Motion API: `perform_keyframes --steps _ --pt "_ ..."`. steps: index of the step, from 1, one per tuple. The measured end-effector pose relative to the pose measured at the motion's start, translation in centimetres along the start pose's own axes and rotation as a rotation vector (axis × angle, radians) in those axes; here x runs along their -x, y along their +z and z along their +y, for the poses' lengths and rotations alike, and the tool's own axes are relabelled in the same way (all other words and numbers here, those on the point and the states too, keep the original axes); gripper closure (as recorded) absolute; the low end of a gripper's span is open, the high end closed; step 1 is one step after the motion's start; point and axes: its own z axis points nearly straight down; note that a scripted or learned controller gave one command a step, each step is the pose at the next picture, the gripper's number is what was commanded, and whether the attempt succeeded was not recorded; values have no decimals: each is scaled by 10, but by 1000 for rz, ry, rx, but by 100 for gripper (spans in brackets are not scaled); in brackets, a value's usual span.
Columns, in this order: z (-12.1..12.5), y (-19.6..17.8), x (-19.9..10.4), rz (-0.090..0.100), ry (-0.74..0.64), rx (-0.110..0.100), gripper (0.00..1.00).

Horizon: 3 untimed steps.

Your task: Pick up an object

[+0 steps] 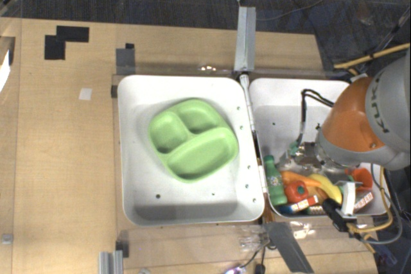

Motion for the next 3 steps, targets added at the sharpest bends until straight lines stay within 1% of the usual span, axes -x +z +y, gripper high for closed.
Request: perform_keyframes --steps 1,2,3 --pt "3 -10 -1 3 -2 3 100" --pt "5 0 46 7 -267 -6 100" --pt "2 -1 12 -4 326 1 100"
